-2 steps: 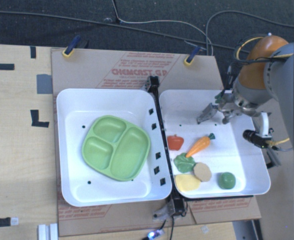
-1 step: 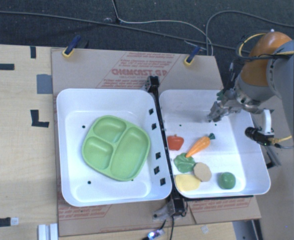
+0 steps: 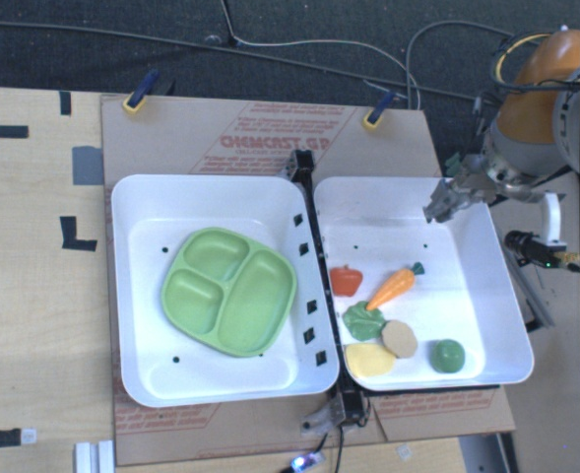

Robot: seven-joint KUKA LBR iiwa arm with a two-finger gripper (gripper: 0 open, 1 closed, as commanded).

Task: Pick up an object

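gripper (image 3: 439, 208) above right bin (image 3: 496, 264), seemingly empty

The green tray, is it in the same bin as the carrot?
No, the green tray lies in the left bin, while the carrot lies in the right bin.

Glossy white plastic bins (image 3: 142, 205) – matt green plastic tray (image 3: 230, 292) – brown cardboard (image 3: 260, 136).
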